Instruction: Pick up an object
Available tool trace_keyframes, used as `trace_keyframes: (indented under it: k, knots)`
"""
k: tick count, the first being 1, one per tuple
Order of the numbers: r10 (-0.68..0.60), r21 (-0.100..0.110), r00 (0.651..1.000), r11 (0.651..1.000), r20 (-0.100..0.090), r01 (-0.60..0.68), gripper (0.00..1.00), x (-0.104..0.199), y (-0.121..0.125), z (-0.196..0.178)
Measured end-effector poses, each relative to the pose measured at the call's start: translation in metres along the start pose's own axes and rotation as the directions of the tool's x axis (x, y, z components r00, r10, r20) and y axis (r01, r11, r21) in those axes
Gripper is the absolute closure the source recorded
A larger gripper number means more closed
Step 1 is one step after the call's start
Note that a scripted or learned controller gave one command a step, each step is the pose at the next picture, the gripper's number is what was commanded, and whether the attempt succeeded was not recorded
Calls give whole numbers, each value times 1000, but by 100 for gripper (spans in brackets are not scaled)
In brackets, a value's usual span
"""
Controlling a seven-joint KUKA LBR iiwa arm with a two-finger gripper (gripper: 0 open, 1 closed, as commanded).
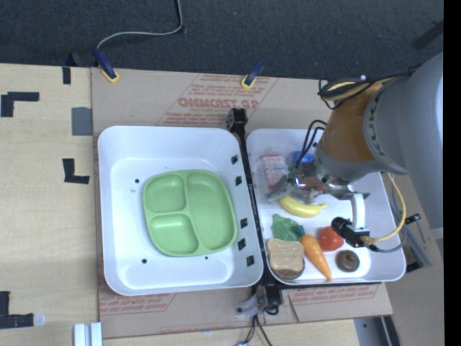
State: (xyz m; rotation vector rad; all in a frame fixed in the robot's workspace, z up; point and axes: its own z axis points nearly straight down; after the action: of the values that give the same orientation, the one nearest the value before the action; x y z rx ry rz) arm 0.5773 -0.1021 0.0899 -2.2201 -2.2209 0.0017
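Two shallow white bins sit side by side on the bench. The left bin (115,193) holds a pale green plastic plate with three compartments (190,212); the right bin (385,269) holds the pickable clutter. The grey arm with its orange band (360,132) reaches in from the right and hangs over the far middle of the right bin, its gripper (301,182) low among the items; whether its claw is spread or pressed together I cannot tell, since the wrist hides it.

Just near of the gripper lies a yellow toy banana (302,207), curved, lying flat. Nearer still are a green leafy toy piece (287,228), a tan slice of toy bread (286,259), an orange toy carrot (316,255), a red toy tomato (329,238) and a brown ring-shaped toy doughnut (348,261). To the gripper's left sits a pale pinkish packet (272,169), too blurred to name.

My judgement is that the descent onto an item is in hand, with the banana or the packet the likely target. To do it well, the claw should straddle the banana across its narrow width, not along its curve, and go low enough to seat it between the pads before closing. Crowded neighbours could be nudged, so a straight vertical lift is safest.
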Motion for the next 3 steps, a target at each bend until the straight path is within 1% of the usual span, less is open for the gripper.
trace_keyframes:
  k: [1,2,3]
  knots:
    - [-2,-8,1000,1000,1,2,0,-4,-9,3]
    - [-1,-9,1000,1000,2,1,0,-6,-43,3]
    - [-1,-8,1000,1000,1,2,0,5,15,3]
